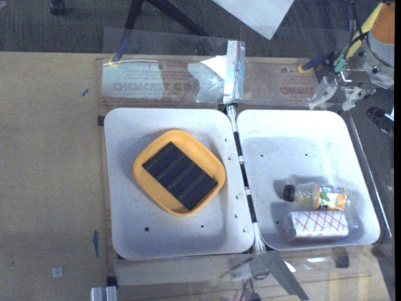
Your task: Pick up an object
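Note:
In the left bin (125,231) lies a yellow-orange rounded square pad (178,171) with a black ridged centre. The right bin (294,137) holds a small bottle (315,195) lying on its side, with a black cap and an orange label. Just in front of it lies a white box (316,224) with a red criss-cross pattern. My gripper (336,96) hovers at the far right, over the back rim of the right bin, well away from all three objects. Its pale fingers (321,95) are spread open with nothing between them.
A clear plastic wall with brown tape (169,80) runs behind both bins. A ridge with cables (241,168) divides the bins. Coloured wires (341,58) hang by the arm's wrist. The wooden bench (50,168) extends to the left.

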Action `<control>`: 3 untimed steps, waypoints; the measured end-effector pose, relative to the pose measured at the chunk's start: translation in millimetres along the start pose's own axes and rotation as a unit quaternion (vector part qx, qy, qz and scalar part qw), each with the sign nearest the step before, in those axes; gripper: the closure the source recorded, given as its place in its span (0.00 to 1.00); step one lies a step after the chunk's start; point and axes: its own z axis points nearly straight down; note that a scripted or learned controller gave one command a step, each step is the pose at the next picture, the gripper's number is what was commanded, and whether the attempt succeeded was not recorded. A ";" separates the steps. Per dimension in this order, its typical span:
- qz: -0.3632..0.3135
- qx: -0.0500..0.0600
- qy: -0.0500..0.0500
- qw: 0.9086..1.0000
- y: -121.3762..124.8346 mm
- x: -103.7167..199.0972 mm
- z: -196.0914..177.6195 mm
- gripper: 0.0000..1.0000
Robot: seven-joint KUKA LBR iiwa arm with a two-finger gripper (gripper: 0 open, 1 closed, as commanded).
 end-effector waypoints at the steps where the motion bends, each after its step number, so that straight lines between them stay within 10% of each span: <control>1: 0.047 0.000 0.000 0.999 -93.7 7.2 110.6 0.00; 3: -0.161 -0.006 -0.002 0.987 -168.4 -1.0 189.4 0.00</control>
